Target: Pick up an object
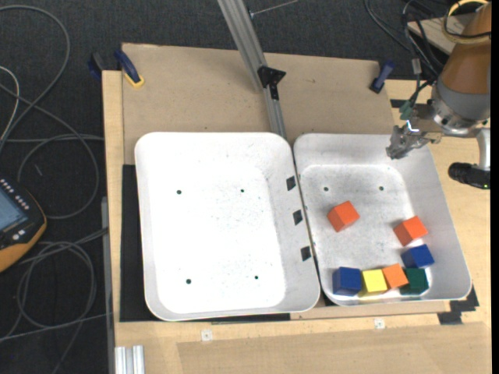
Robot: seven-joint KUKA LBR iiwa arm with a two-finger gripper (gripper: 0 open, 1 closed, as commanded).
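— Where was your gripper (401, 148)?

— Over the far right corner of the right bin (355, 166). You couldn't tell how its fingers stood.

— And the target?

— The nearest was the orange cube (342, 215), alone mid-bin, nearer the camera and left of the gripper, nothing between.

— The others?

— A second orange cube (410, 229) lay by the right wall; blue (348, 279), yellow (374, 280) and more crowded the near wall, awkward to grip.
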